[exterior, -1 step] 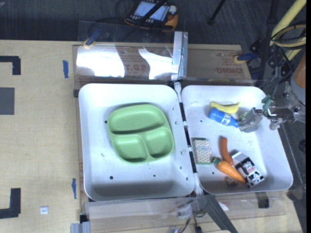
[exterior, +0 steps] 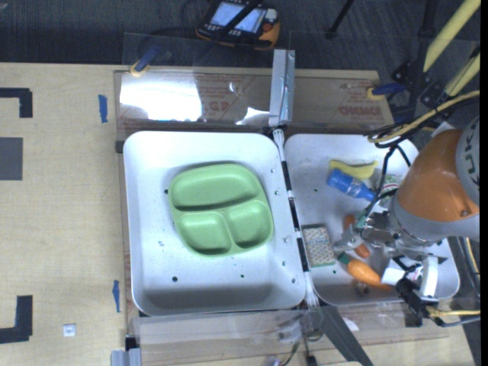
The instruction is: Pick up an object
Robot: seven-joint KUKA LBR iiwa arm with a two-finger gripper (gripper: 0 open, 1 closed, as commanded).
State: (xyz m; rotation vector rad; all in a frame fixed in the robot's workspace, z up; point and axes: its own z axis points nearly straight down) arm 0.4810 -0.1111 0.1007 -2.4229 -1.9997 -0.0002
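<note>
In the right bin lie an orange carrot near the front wall, a small green-speckled sponge block at the left wall, a blue bottle and a yellow piece toward the back. My gripper hangs low in this bin, just above and behind the carrot and to the right of the sponge block. The arm's orange band and grey wrist cover the right part of the bin. I see nothing lifted off the bin floor.
The left bin holds a green divided plate. A metal divider stands upright behind the bins. Cables hang beside the arm on the right.
</note>
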